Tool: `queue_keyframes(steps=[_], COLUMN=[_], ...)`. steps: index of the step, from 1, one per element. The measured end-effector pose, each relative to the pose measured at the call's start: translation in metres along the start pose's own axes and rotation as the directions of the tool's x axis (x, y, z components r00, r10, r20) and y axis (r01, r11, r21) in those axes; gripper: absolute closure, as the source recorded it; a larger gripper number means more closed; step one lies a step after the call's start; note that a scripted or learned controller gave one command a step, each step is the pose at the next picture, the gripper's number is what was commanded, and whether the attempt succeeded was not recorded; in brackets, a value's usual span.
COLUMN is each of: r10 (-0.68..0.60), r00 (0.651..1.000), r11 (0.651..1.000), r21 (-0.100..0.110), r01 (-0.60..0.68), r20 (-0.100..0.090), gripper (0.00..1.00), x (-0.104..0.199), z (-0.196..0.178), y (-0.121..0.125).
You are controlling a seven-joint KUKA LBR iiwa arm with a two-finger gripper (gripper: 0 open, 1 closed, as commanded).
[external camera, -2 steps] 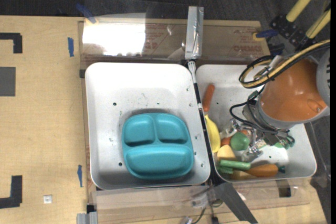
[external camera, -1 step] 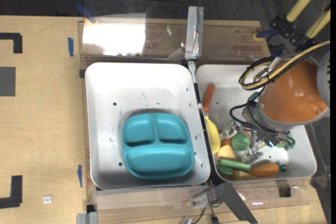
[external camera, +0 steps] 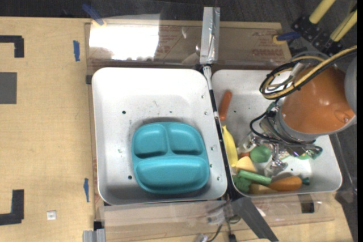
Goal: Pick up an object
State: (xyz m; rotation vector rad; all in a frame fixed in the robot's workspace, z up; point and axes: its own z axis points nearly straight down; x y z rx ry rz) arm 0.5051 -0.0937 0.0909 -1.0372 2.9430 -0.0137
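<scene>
A dark carpeted floor lies behind a tan wooden bench (external camera: 39,122), marked with black tape and a few blue strips, on which two shallow white bins sit side by side. The left bin (external camera: 113,93) holds a teal divided plate (external camera: 169,157) in its near half. The right bin (external camera: 241,85) holds a heap of toy food toward its near left corner: an orange-red sausage-shaped piece (external camera: 225,105) lying alone by the dividing wall, a yellow banana (external camera: 229,144) along that wall, a round green piece (external camera: 261,153), a green stalk-like piece (external camera: 252,178) and a toy carrot (external camera: 286,183) by the near wall.

The arm, its orange band (external camera: 315,105) uppermost, reaches in from the right and hangs over the near half of the right bin. The gripper (external camera: 277,157) points down into the heap, with cables and metal parts crowding around it; whether it is spread or closed cannot be told from here, and nothing can be seen clasped in it.

This looks like the reach-and-descend step of the pick. The nearest candidates are the round green piece, just left of the tool, and the carrot, just nearer than it; both lie beside it, and contact cannot be judged. The next move calls for settling on one item, centring on it despite touching neighbours, closing, then lifting straight up.
</scene>
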Motion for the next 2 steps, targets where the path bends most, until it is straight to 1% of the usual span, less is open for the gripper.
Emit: queue_keyframes(steps=[1, 2], r10=[-0.001, 0.101], r00=[1.0, 0.995], r11=[1.0, 0.995], r21=[0.007, -0.001], r01=[0.001, -0.101], r20=[0.009, -0.004], gripper=[1.0, 1.0], x=[-0.004, -0.024], z=[-0.013, -0.163], y=[-0.001, -0.014])
